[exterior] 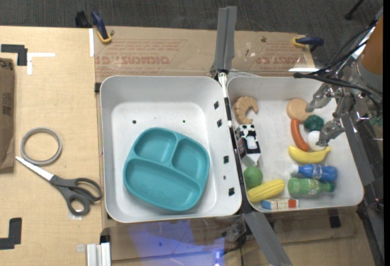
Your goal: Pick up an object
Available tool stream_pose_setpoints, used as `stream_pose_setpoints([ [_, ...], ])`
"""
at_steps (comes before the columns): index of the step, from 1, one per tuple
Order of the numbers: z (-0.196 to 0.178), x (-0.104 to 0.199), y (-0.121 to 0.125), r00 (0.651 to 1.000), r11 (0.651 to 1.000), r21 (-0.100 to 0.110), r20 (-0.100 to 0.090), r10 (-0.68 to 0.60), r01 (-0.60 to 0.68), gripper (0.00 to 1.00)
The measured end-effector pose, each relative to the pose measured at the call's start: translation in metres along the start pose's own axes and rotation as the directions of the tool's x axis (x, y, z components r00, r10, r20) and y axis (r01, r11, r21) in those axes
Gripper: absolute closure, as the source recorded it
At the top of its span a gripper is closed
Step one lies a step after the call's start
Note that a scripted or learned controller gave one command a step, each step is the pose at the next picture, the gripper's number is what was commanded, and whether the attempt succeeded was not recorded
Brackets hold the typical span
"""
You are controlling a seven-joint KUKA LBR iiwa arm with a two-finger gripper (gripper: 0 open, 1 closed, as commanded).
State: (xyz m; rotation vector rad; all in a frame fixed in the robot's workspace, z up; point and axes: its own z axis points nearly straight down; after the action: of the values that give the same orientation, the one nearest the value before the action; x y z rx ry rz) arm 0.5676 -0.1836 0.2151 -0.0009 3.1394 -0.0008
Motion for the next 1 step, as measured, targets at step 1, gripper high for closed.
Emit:
stream_pose_setpoints([
  [1,0.1222,-0.0226,-0.0147,0.998,0.998,0.001,0.003,-0.056,0.056,0.0],
])
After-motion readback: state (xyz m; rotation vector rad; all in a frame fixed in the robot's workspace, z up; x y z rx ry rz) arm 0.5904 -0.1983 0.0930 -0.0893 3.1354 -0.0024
